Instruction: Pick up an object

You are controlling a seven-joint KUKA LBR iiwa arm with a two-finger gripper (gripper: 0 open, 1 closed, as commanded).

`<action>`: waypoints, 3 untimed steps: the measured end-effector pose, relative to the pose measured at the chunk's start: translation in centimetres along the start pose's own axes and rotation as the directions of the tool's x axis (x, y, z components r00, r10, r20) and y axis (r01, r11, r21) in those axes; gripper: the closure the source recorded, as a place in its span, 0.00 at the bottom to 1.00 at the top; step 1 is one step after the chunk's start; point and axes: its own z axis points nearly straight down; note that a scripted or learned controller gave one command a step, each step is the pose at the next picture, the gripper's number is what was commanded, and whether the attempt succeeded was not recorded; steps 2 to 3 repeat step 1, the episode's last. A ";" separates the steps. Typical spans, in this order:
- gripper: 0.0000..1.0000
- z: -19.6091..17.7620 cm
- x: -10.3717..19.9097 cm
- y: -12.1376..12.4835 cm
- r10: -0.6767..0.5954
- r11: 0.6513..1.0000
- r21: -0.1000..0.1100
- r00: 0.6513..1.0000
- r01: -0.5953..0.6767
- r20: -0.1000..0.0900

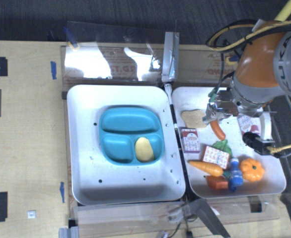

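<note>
My gripper [213,109] hangs over the back part of the right bin [277,185], under the arm's orange band. Just left of it lies a flat tan bread-like piece [192,118]. A small orange-red sausage [217,130] lies right below the gripper. Nothing can be made out in the gripper's grasp. Further forward in this bin are a small red box [190,140], a carrot [206,168], a red patterned card box [215,156] on something green [224,146], an orange pumpkin [252,169], a blue bottle [235,173] and a red block [217,184].
The left bin [81,148] holds a blue divided tray [128,123] with a yellow egg-shaped object [144,149] in its front right compartment. A white and red packet [248,123] lies under the arm at the right bin's right side. A metal divider post [170,56] stands behind the bins.
</note>
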 end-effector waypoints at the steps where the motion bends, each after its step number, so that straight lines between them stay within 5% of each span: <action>1: 0.00 0.3 -0.3 -0.2 0.005 1.000 0.007 1.000 -0.005 0.002; 3: 0.00 0.3 -0.3 -0.2 0.005 1.000 0.007 1.000 -0.005 0.002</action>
